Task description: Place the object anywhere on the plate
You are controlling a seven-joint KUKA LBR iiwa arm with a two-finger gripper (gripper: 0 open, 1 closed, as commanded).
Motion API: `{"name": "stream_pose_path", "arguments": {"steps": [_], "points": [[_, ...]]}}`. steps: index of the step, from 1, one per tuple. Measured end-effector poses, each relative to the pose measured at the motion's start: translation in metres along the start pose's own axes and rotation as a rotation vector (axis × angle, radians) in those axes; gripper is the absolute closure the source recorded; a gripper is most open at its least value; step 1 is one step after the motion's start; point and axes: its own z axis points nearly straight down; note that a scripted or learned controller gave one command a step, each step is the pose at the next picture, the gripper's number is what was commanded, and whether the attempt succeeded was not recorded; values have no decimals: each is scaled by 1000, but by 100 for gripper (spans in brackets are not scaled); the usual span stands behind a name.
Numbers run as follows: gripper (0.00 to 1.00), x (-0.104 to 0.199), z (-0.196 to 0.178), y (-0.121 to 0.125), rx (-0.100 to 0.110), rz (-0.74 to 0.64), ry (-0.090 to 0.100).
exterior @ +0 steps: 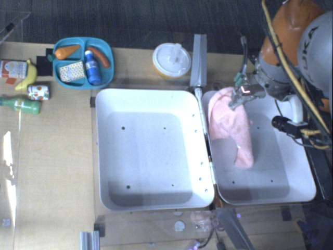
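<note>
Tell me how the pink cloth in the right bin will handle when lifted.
The pink cloth lies crumpled and folded, so it is probably floppy and will drape. It looks soft and light. Its bunched folds may snag the bin's wall, against which it lies.

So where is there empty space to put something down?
The left bin floor is bare from wall to wall. In the right bin, the pink cloth fills the left side, leaving room toward the front and right. The blue tray is packed with toys.
</note>
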Motion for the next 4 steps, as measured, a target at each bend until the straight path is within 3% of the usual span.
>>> {"name": "stream_pose_path", "arguments": {"steps": [1,4], "points": [[100,2,11,1,0,-7,0],[100,145,-3,-53,-3,-1215,2]]}}
